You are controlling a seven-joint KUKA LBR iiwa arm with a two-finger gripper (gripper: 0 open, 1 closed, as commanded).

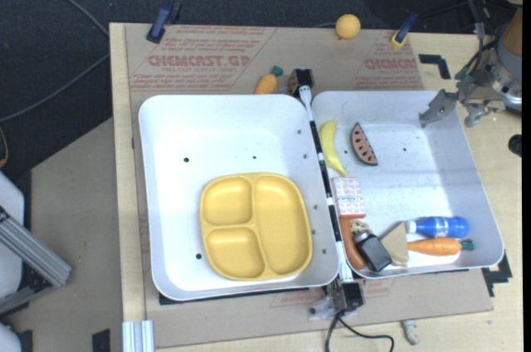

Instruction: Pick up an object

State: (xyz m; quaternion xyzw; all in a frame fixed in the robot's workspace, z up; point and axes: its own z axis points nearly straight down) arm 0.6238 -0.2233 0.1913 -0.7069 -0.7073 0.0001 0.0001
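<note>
My gripper hangs over the far right corner of the right bin, its two fingers spread open with nothing between them. In this bin a yellow banana lies along the left wall, with a watermelon slice beside it. A pink-and-white box sits further forward. At the front lie a blue bottle, a carrot, a beige wedge, a black object and a red piece. All of them are well apart from the gripper.
The left bin holds a yellow divided plate. Behind the bins, on the cardboard, sit an orange ball, a small orange toy and two blue clips. The back middle of the right bin is bare.
</note>
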